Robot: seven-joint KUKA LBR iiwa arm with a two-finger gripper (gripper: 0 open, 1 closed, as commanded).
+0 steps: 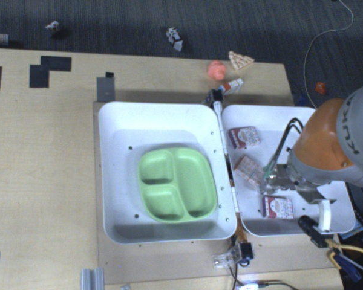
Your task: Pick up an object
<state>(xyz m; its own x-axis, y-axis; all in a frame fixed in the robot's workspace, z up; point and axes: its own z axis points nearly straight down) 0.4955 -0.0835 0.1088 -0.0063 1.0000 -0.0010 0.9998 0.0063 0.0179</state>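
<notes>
A pale wooden bench (42,180) stands on dark grey carpet (139,11).

We can't make out the hand (277,183) properly, since the arm (336,141) covers most of it and hides part of the right bin (302,110). The arm runs off the right edge, and the bits on the floor (139,11) are too small to identify.

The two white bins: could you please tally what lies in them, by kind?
Green divided plate, left bin: 1
Small red-and-white packets, right bin: 3
Total: 4
</notes>
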